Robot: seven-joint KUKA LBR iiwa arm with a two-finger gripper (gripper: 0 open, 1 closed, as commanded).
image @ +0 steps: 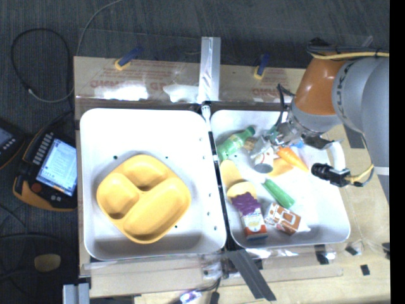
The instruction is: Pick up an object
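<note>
My gripper reaches down into the back of the right bin, just below the arm's orange band. It hangs over a cluster of items: a green bottle to its left, a small grey round object just in front of it, and an orange carrot-like piece to its right. Nearer the front lie a green cylinder, a yellow piece, a purple packet and an orange-and-white carton. Whether anything is gripped is hidden by the wrist.
The left bin holds a yellow divided plate. A metal divider runs between the bins. A black fitting with a cable juts from the arm over the right bin. A handheld pendant lies left of the bench.
</note>
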